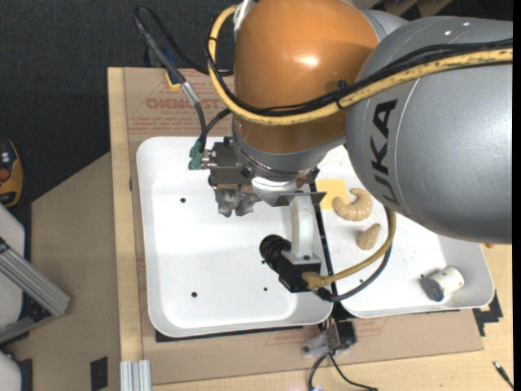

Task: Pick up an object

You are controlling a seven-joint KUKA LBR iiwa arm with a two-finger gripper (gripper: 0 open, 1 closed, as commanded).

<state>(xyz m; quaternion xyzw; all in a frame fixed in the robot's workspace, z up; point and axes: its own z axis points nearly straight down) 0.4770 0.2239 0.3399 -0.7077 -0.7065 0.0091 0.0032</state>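
My gripper (233, 200) hangs low over the far middle of the left bin (187, 251), under the large orange band of the arm. No object shows beneath it or in its grasp. In the right bin (407, 300) lie a curled beige ridged piece (353, 205), a smaller beige piece (369, 236) just below it, a flat yellow piece (331, 190) partly hidden by the wrist, and a white and grey cylinder (442, 282) near the front right corner.
The arm's grey body covers the far part of the right bin. Both bins stand on a brown cardboard sheet (130, 137). A cable with a blue plug (172, 63) lies beyond the left bin. Metal rails (28, 287) sit at the left edge.
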